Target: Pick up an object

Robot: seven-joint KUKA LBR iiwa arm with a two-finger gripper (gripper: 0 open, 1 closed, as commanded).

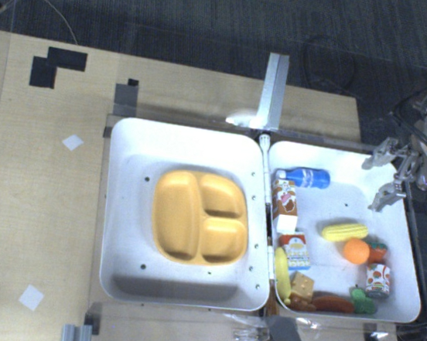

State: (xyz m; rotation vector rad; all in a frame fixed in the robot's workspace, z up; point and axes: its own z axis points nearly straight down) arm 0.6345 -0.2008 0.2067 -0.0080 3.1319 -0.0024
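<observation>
Your gripper sits over the top right corner of the right bin, fingers spread apart with nothing between them. It looks to be above the rim, not down among the items yet.

The candidates all lie in that right bin. The blue bottle is on its side near the top. The corn and the orange touch each other mid-bin. A small can stands just beside the orange. Cartons run along the left wall, with a banana below them. The left bin has a yellow tray.

Risks, as I judge them:
- Come down where you are and you likely clip the bin wall or close on bare floor.
- The orange will roll out of a two-finger pinch if you're off centre.
- The corn and orange are packed together; a finger may land on one and shove both.
- The bottle can spin away if grabbed along its length.
- Items against the divider leave no room for a finger.

The bottle looks the most isolated pick.
</observation>
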